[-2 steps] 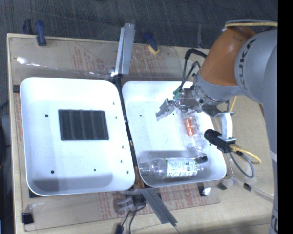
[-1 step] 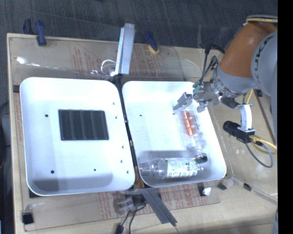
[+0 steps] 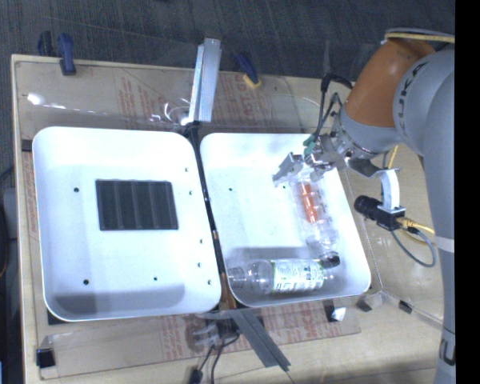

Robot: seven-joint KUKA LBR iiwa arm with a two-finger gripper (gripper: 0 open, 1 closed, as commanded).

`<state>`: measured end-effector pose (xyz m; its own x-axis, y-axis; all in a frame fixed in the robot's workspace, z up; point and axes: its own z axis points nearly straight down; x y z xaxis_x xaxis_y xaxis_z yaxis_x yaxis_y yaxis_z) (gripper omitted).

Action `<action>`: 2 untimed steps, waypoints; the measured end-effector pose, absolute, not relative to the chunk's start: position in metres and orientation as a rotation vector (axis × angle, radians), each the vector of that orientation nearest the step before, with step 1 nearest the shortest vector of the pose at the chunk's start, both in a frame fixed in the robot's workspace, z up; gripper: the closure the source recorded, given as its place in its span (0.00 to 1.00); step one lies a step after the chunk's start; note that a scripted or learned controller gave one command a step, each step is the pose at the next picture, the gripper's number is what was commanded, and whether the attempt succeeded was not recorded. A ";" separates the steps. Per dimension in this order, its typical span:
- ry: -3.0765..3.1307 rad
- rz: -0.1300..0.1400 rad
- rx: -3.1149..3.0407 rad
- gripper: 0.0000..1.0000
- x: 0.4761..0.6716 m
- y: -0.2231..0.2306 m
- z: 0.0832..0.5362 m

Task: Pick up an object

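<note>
Here, two shallow white bins with rounded corners sit side by side on a pale bench (image 3: 104, 338). The left bin (image 3: 64, 286) carries a flat dark rectangular panel (image 3: 136, 205) with ribbed strips, lying near its centre. The right bin (image 3: 240, 206) contains two clear plastic bottles. One bottle with an orange insert (image 3: 312, 208) lies lengthwise toward 3 o'clock of the bin; a second bottle with a printed label (image 3: 282, 275) lies crosswise along the 6 o'clock wall. The gripper (image 3: 300, 165), metallic and angular, hangs from the grey arm (image 3: 420, 94) with its orange band, at about 1 o'clock in the right bin. The orange-insert bottle extends from just below the gripper toward 6 o'clock. Whether the gripper is spread or closed cannot be told.
</note>
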<state>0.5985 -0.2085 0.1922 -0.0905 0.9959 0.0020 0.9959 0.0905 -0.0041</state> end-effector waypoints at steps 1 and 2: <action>-2.438 0.003 -1.980 0.00 0.607 -0.208 0.206; -2.508 0.001 -1.893 0.00 0.617 -0.208 0.214</action>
<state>0.6166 -0.2082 0.2142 -0.2740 0.9617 -0.0012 0.9617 0.2740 -0.0003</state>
